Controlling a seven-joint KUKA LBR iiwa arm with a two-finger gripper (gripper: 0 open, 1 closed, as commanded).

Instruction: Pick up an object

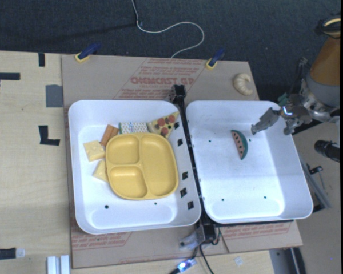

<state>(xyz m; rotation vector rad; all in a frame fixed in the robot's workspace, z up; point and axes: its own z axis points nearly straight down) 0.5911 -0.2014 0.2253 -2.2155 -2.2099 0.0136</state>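
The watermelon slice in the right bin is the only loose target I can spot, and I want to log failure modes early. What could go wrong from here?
1. The watermelon slice is thin and lies flat, so the claw might slide over it.
2. The claw sits near the right bin's far corner; a low approach might clip the rim.
3. In the left bin, the yellow plate covers the toy food, making grasps there harder.

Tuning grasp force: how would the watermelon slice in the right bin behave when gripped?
The watermelon slice looks like a small toy, so probably light and stiff. It lies flat on the bin floor, unlikely to roll; its thin curved shape may slip from the fingers.
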